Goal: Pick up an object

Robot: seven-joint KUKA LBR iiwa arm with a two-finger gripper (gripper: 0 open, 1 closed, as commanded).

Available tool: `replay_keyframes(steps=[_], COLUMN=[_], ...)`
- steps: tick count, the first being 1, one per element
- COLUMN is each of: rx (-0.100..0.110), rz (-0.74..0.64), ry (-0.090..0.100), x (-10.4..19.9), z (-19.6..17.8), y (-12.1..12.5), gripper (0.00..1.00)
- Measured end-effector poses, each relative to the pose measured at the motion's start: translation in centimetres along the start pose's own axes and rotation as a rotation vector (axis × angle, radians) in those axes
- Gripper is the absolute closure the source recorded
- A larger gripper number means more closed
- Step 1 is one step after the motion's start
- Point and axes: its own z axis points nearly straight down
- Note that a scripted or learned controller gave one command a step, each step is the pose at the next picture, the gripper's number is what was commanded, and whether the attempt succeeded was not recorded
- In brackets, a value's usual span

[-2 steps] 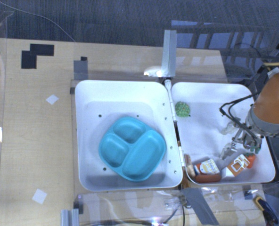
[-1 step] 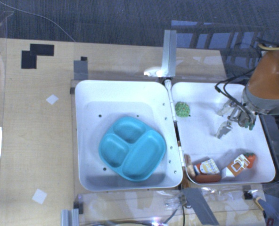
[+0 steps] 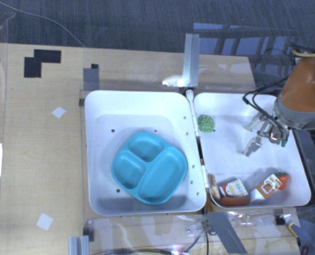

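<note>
I read the gripper (image 3: pixel 255 137) as hovering with fingers spread and nothing between them, so no pick is done yet. Candidates in the right bin (image 3: pixel 301 195): green ball (image 3: pixel 206 123) at 9 o'clock of it, cartons (image 3: pixel 235 187) and (image 3: pixel 270 185) at 6.

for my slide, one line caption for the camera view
Tool over right bin by green ball; blue divided plate in left bin.
</note>
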Motion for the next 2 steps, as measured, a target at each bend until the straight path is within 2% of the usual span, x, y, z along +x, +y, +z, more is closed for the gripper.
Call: replay_keyframes(steps=[1, 2], rx=[0.003, 0.004], rz=[0.178, 0.340], ry=[0.009, 0.007], x=[6.9, 8.2], z=[-2.7, -8.7], y=[-1.9, -0.4], gripper=[0.00, 0.00])
